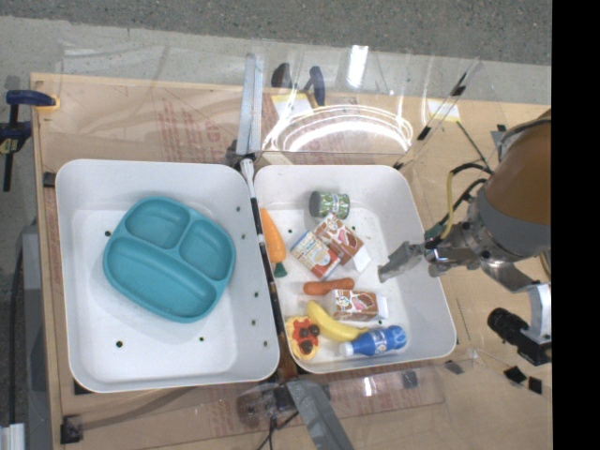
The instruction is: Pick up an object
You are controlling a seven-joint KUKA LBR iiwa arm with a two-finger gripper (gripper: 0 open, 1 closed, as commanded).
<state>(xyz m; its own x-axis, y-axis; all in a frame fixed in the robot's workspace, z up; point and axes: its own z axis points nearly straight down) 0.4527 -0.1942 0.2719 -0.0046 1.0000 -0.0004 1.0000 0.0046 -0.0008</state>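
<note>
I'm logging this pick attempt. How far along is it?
Early stage. Done: the gripper has reached the right bin, near its right wall. In hand: nothing is seen between its fingers. Left: grasping and lifting something; the carrot, banana, bottle and small can all lie in the bin.

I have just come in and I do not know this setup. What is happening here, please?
A grey robot arm reaches in from the right, and its gripper hangs over the right side of the right bin. That bin holds toy food: a carrot, a small can, cartons, a banana and a bottle. Nothing is picked up yet. The left bin holds a blue divided plate.
</note>
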